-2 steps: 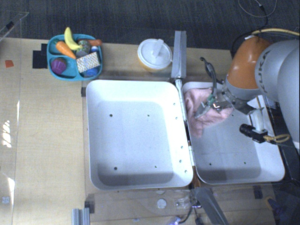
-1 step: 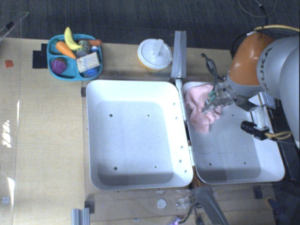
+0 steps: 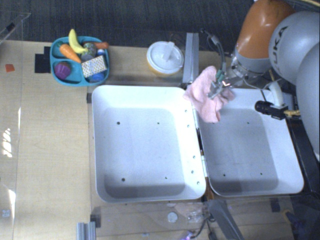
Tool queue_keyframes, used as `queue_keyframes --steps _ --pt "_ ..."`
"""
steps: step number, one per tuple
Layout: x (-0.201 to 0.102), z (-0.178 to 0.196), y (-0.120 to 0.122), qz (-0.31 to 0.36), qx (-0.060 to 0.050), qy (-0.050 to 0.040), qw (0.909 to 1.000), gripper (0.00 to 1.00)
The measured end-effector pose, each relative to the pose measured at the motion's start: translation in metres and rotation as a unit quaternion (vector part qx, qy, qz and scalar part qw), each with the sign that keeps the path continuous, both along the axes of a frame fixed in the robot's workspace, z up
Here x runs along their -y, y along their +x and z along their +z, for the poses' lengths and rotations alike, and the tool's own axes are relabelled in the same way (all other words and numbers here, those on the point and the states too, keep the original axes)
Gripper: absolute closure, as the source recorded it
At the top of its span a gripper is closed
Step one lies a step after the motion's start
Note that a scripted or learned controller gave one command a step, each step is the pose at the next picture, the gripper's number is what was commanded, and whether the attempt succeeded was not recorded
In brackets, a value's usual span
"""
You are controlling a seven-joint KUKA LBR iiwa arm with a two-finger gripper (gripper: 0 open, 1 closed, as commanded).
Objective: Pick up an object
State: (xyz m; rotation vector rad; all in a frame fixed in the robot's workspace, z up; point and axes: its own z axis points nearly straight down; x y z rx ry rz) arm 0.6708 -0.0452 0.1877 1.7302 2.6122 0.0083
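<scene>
gripping the pink cloth (image 3: pixel 206 98) in my end effector (image 3: pixel 218 88), clenched on its upper edge above the right bin's (image 3: pixel 260 184) far left corner. grab looks made; left to do, i judge, is lifting it clear.

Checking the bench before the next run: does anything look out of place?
Yes. A pink cloth hangs bunched from the pincer, draped over the back end of the divide between the left bin and right bin.

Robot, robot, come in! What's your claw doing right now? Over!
Gripper shut on pink cloth, lifted over right bin's far left corner. Cloth hangs bunched. Nothing in the way.
</scene>
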Motion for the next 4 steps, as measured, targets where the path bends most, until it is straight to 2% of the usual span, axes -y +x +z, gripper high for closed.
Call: queue_keyframes --steps 1,2,3,4 --pt "0.000 0.000 0.000 0.000 0.000 -0.0002 1.0000 0.00" --pt "0.068 -0.066 -0.025 -0.028 -0.002 -0.0003 0.9996 0.00" --pt "0.080 -0.015 -0.015 -0.063 0.000 -0.0002 0.9980 0.00" --pt "0.105 -0.097 -0.024 -0.028 0.003 -0.0006 0.9996 0.00"
